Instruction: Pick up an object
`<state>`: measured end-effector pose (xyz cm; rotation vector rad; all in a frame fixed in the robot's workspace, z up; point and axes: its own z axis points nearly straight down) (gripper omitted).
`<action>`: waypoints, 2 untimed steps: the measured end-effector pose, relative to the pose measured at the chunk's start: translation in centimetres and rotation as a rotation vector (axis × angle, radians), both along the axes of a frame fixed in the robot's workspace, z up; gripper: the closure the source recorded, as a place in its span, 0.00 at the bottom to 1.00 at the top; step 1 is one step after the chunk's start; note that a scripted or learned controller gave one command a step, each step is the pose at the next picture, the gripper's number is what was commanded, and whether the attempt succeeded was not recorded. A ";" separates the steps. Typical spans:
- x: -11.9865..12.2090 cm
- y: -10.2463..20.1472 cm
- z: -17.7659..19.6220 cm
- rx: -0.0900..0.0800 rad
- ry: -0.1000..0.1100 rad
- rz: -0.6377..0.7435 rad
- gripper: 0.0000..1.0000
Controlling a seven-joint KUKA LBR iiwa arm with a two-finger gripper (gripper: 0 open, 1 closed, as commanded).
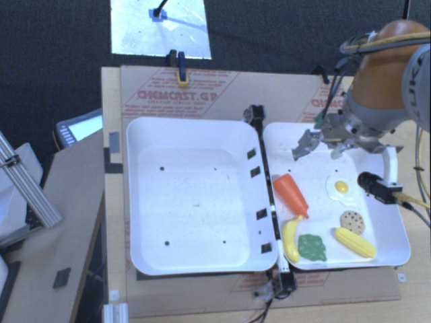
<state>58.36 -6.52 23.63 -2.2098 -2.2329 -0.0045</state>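
The grey two-finger gripper (311, 144) hangs over the upper part of the right-hand shallow white plastic bin (397, 256), reaching in from the right on the grey arm with the orange band (387, 73). From where I stand its fingers look slightly parted with nothing between them, their tips pointing toward the bin's bare upper-left floor.

Below the gripper and apart from it lies an orange toy carrot (291, 193), slanted beside the divider between the bins. To the carrot's right sits a flat white fried egg with a yellow yolk (340, 188). Lower down, a yellow toy banana (291, 240) lies along the bin's left wall, with a green leafy piece (312, 247) just beside it. A round speckled brown cookie (351, 221) rests above a yellow corn cob (355, 242) near the lower right corner.

The left-hand shallow white plastic bin (145, 136) sits alongside, both on a brown cardboard sheet (202, 94).
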 end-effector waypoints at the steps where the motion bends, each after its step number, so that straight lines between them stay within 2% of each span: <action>1: -5.5 2.4 12.3 -0.001 -0.006 -0.003 0.00; 2: -4.4 3.7 -0.5 -0.001 0.011 -0.008 0.00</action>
